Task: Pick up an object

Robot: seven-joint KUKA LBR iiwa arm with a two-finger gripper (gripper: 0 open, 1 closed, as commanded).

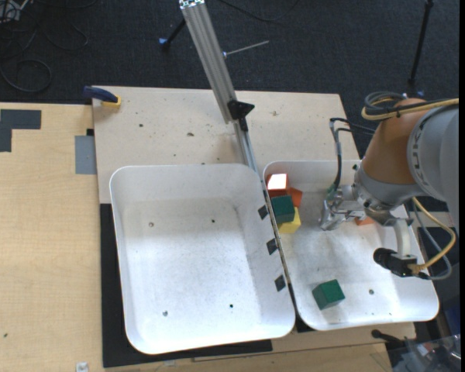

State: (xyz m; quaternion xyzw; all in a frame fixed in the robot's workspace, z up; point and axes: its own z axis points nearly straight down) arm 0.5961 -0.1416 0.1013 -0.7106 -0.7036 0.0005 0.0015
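The pickup is not yet looking done. The pincer is hanging low inside the right bin, toward its upper middle, and nothing is showing between its fingers; whether they are spread or closed I cannot tell from this angle. A small orange piece is peeking out just at its 3 o'clock side, touching or nearly so. The other candidates are lying apart from it: a cluster of blocks, green, yellow and orange with a bright white top, is sitting at 9 o'clock against the bin's left wall, and a green cube is resting alone at 6 o'clock. Closing on something and lifting is what seems to be left.

The left bin is sitting beside it on a pale wooden surface, with a slanted metal rail rising at 12 o'clock over dark carpet strewn with cables.
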